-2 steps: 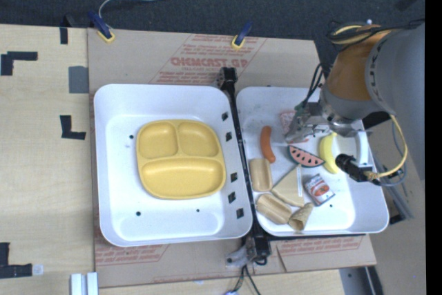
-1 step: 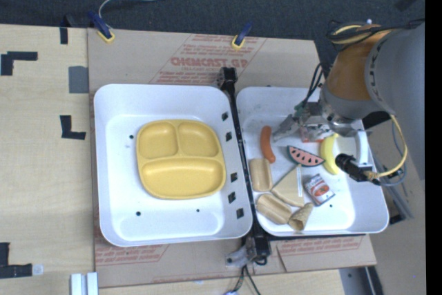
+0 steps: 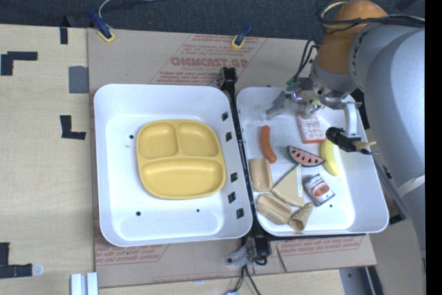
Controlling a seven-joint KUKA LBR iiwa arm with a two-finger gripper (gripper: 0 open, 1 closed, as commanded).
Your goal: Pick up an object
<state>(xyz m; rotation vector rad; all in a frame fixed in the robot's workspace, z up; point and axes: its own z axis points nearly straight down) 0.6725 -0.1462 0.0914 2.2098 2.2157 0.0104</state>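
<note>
The left shallow white bin (image 3: 110, 148) holds a yellow plastic tray (image 3: 181, 157) with three compartments, lying flat near the middle of the bin floor. A black clip strip (image 3: 231, 141) runs between that bin and its neighbour, where the two rims meet.

The right shallow white bin (image 3: 362, 207) carries all the toy food. Nearest the divide lies a red-orange sausage (image 3: 267, 144), set roughly lengthwise up the bin. Just below it sits a tan bread roll (image 3: 260, 174), and below that a second, longer tan roll (image 3: 273, 208) lying at a slant, with a small cone-shaped wafer piece (image 3: 299, 217) touching its right end. A pale yellow cheese wedge (image 3: 289, 187) rests just beside the rolls. To the right of it is a small red and white can (image 3: 319, 189) on its side. Above the can lies a watermelon slice (image 3: 305, 156), red with a dark rind, and a yellow banana (image 3: 331, 157) stands just beside the slice on its right. A small red and white packet (image 3: 310, 128) lies flat above the watermelon.

The gripper (image 3: 293, 96) hangs over the far end of the right bin, above the packet and apart from the food. I cannot tell how its pincer stands. The grey arm (image 3: 394, 79) with its orange band (image 3: 345, 34) fills the right side.
</note>
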